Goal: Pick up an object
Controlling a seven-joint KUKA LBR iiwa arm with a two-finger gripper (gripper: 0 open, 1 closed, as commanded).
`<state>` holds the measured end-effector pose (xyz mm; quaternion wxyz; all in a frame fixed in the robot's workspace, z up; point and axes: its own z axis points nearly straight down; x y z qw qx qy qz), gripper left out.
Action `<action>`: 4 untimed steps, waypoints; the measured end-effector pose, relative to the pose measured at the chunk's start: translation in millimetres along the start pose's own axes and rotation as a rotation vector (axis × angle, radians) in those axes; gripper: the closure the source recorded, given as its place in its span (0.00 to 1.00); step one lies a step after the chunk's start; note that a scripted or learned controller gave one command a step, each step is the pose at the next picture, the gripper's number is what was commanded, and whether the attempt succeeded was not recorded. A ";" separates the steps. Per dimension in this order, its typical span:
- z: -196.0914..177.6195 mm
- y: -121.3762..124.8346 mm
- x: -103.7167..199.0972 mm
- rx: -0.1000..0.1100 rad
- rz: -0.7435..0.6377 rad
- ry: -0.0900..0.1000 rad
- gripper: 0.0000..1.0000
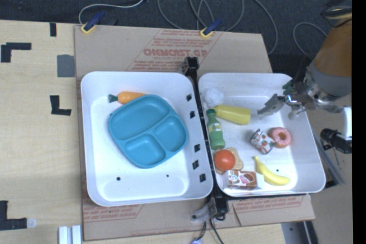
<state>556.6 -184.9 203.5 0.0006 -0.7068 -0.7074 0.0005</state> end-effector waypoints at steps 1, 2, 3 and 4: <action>102.5 -5.6 6.4 -0.013 -0.004 0.003 0.00; 95.8 -7.7 5.4 -0.007 -0.003 0.001 1.00; -28.8 -72.2 -3.1 -0.004 0.001 -0.002 1.00; -27.7 -72.8 -2.6 -0.001 0.001 -0.001 0.00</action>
